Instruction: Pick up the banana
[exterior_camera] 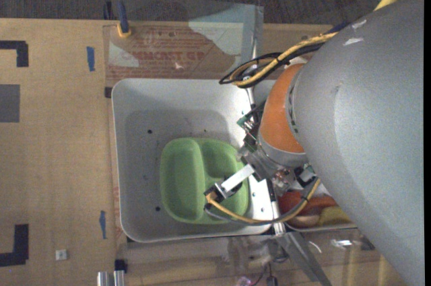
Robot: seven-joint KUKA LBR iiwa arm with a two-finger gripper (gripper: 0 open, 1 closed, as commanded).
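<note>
The banana peeks out beneath the arm, near the end effector, to its right and slightly below, seemingly lying left-right. Whether the end effector is apart or together cannot be told.

Broad smooth grey arm at the frame's right; an orange band rings it near centre, with yellow and black cables looping just above it

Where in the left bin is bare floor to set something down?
Bare floor lies between the green dish and the upper wall of the white bin, and in a strip along its left wall. It is crowded at the right, where the arm partly covers the banana.
</note>
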